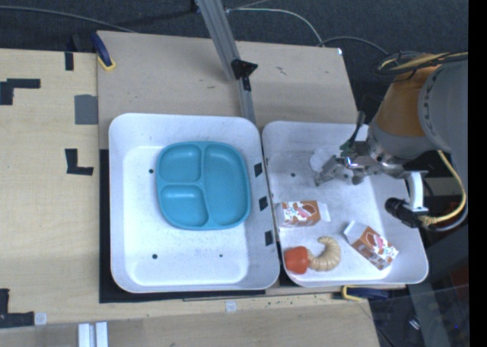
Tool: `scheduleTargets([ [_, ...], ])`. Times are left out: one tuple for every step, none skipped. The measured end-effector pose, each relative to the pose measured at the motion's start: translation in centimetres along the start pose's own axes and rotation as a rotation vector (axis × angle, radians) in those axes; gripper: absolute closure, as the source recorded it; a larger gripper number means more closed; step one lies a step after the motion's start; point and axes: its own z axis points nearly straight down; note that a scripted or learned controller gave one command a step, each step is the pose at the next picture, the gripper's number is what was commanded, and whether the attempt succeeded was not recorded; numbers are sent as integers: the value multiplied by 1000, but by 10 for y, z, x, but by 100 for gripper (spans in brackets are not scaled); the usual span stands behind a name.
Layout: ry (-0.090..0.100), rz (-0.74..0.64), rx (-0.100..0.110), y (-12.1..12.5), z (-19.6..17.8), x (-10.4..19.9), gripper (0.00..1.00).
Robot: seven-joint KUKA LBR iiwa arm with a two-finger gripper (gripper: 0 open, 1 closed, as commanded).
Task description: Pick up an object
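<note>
While the grey arm (449, 109) with its orange band reaches in from the right, its jaws (329, 170) hang low over the bare upper floor of the right bin (304, 134). The metal fingers (326, 173) look slightly spread, with nothing between them, though the view is too small to tell how wide the gap is.

Both bins are shallow, smooth white trays with rounded corners, set side by side on the pale wooden desk (46, 186). The left bin (122, 208) carries a teal plastic plate (204, 185), rounded and divided into three compartments.

In the right bin, below the jaws and apart from them, lies a flat rectangular packet (300, 213) printed in orange and white. Nearer the front edge a red rounded piece (297, 260) touches a tan, curved croissant shape (326, 255). To their right a small box (371, 246), white with orange print, lies tilted near the bin's corner.

A slim grey metal bar (217, 22) slants down from the top of the view toward the seam between the bins.
</note>
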Motion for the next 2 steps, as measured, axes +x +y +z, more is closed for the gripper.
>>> scheduleTargets([
  [-1,-2,-6,2,-13,0,100],
  [-1,-1,-11,2,-61,10,100],
])
